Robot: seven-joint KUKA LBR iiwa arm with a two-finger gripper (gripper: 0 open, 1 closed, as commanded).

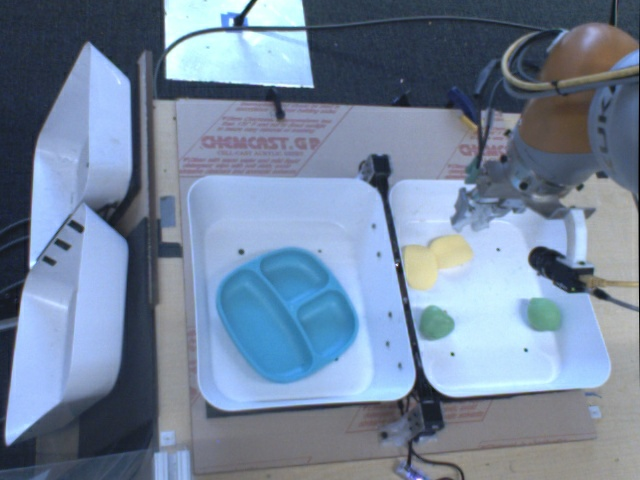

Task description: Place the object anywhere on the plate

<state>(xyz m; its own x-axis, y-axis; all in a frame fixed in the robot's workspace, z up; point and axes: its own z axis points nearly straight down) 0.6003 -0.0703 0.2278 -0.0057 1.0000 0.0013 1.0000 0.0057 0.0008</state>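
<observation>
— Where did the plate [287,313] stand when you looked?

— It lay flat in the left bin [225,218], a blue plate with three compartments, nothing on it. Placed there, I judged, as the target, apart from the pieces to be sorted.

— And the pieces?

— All in the right bin [580,368]. Two yellow lumps [436,259] touched each other near the bin's left wall. A green lump [436,322] sat just nearer than those, and a second green lump [544,314] lay toward the right side. None was on the plate, so the task had not yet been done.

— The gripper?

— The gripper [474,213] hung over the far part of the right bin, just beyond the yellow lumps and a little to their right. I saw nothing between its fingers. Whether they stood wide or narrow I could not tell; the wrist and cables hid too much.

— Your reading of that position?

— In my judgement it was poised for a pick, most likely one of the yellow lumps, being the closest. Their touching could spoil a clean grasp.
</observation>
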